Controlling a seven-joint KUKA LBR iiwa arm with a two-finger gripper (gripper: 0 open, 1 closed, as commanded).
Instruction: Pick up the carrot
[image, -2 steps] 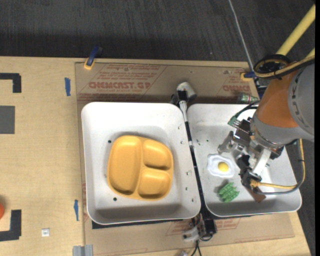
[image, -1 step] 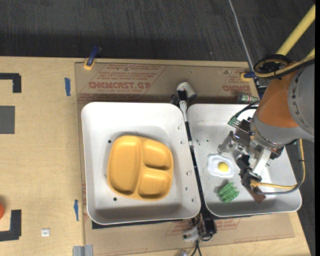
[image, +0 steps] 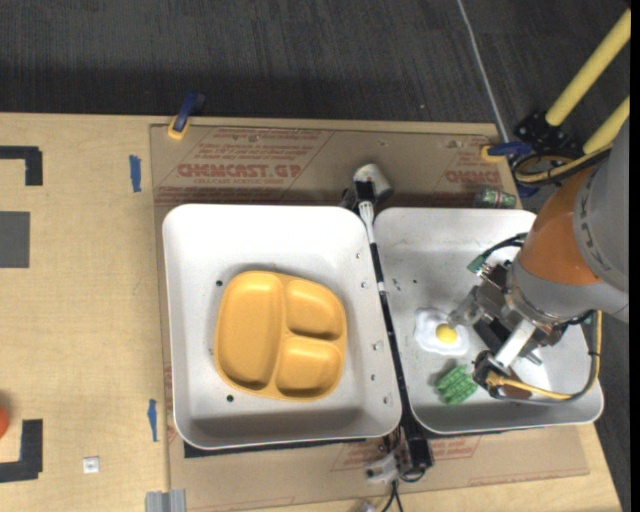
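Note:
My gripper (image: 470, 315) hangs low over the right bin (image: 430, 240), just right of a toy fried egg (image: 440, 334) that lies on the bin floor. A small green toy piece (image: 455, 385) sits near the bin's front wall, below the egg and left of the wrist. The grey arm with its orange band (image: 555, 255) comes in from the right and covers the middle and right of this bin's floor, so anything under it is hidden.
The left bin (image: 200, 250) holds a yellow plate (image: 282, 333) with three compartments. A ridge (image: 378, 300) separates the two bins. A small red-orange object (image: 3, 421) sits at the bench's far left edge. Blue clamps and yellow cables lie behind the bins.

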